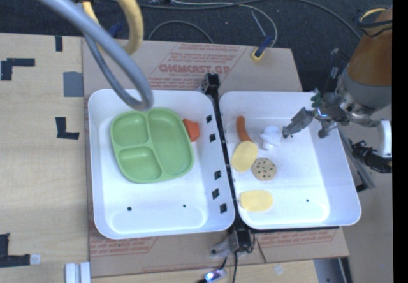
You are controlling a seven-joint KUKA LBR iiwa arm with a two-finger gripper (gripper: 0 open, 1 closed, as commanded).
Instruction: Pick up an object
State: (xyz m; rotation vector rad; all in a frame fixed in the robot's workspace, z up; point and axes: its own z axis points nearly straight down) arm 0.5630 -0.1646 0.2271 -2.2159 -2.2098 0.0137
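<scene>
Writing: red print on cardboard under the bins, unreadable | Arm: enters at right edge, wrist tilted leftward over right bin | Gripper: fingers spread, nothing between them | Objects: white piece just left of fingertips; sausage, cookie, yellow pieces centre-frame | Left bin: green tray.
</scene>
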